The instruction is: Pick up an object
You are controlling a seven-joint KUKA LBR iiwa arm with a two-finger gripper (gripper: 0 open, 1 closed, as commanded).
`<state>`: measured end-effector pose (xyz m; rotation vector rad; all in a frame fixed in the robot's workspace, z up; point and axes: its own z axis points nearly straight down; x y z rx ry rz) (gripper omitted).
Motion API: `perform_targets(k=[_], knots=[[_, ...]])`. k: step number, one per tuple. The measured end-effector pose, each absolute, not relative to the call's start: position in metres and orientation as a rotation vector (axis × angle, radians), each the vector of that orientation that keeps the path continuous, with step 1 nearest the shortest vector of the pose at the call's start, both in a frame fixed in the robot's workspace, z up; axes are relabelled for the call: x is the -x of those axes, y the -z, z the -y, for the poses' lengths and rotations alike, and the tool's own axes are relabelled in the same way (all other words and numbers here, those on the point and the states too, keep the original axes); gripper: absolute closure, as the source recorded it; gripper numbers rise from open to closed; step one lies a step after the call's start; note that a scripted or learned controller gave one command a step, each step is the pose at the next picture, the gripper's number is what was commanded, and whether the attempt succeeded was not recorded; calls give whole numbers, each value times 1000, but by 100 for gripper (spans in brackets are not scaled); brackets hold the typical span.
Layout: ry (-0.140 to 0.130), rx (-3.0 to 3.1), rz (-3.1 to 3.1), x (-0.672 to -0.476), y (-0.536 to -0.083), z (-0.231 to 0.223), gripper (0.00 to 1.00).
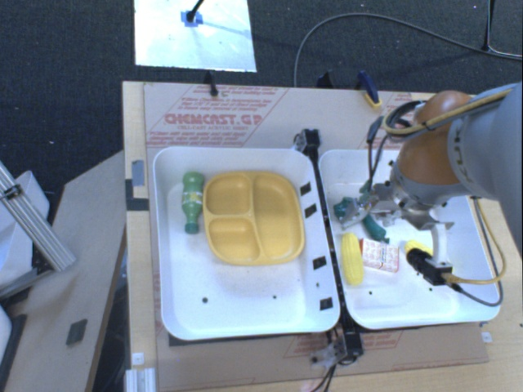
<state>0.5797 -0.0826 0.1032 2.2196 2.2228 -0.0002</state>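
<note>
Grey arm's pincer (353, 211) is down in the right bin (466, 305), hovering at the left end of the little pile.

Can't tell whether the pincer is spread or pressed together, it's a tangle of metal and teal from this angle, and nothing visibly sits in it. Just near of it lie a green-and-red item (375, 227), a corn cob (351, 258) and a red-and-white packet (381, 256); they're bunched on the bin's left side, probably why the wrist is angled in low. My guess is the cob's the target: its long axis runs near-to-far, just beside the divider (320, 219). Over in the left bin (176, 309) a green bottle (192, 202) lies beside the yellow divided tray (250, 218), also lengthwise near-to-far, cap to the far side.
</note>
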Motion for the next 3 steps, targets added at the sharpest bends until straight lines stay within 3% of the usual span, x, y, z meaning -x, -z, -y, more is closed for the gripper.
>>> perform_targets(k=[1,2,3], knots=[[0,-2221,-2222,-580,-84,82,0],[-3,-2219,-2221,-581,-95,83,100],[-3,-2220,-2219,-573,-144,84,100]])
